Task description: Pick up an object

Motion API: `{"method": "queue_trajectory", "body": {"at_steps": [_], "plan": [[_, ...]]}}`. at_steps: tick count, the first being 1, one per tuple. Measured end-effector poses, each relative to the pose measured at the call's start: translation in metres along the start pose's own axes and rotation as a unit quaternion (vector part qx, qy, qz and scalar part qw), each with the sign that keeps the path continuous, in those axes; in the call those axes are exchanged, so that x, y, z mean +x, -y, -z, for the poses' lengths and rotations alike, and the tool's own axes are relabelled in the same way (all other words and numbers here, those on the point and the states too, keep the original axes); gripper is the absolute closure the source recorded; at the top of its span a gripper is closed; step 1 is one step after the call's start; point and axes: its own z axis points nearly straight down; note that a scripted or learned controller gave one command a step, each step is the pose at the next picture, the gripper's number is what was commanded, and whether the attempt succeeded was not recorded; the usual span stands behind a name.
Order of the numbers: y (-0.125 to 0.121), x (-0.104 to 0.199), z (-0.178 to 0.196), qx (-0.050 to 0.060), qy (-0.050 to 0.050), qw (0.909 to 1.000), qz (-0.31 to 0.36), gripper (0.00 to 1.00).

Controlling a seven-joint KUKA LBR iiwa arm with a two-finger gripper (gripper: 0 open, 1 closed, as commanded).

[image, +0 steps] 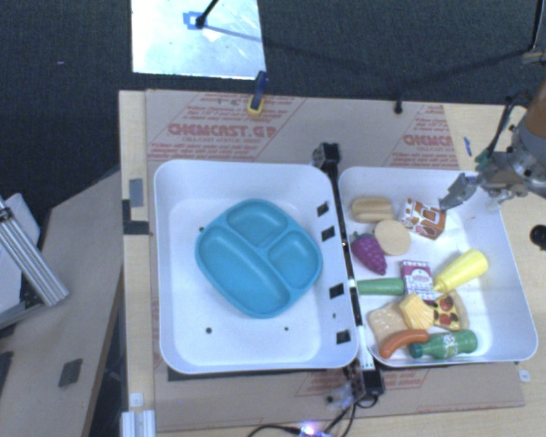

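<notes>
Grey pincer point(461, 192), seemingly spread and bare, over right bin point(510, 244) beside carton point(424, 218).

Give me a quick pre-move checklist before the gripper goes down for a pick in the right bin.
1. Gripper over the right bin: ok, above its upper right part.
2. Gripper carrying nothing: ok, nothing seen at its tip.
3. Reachable target nearby: ok, red and white carton lies just left of the tip.
4. Target free of neighbours: not ok, round beige piece lies close against it.
5. Finger opening: cannot tell.
6. Blue divided plate out of the way: ok, in the left bin.
</notes>
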Motion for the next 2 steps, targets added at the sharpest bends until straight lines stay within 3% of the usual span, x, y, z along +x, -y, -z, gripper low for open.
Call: {"method": "queue_trajectory", "body": {"at_steps": [1, 2], "plan": [[-0.003, 0.001, 0.008, -0.007, 0.001, 1.0000, 0.002, 0.00], [-0.006, -0.001, -0.033, -0.005, 0.001, 1.0000, 0.001, 0.00]]}}
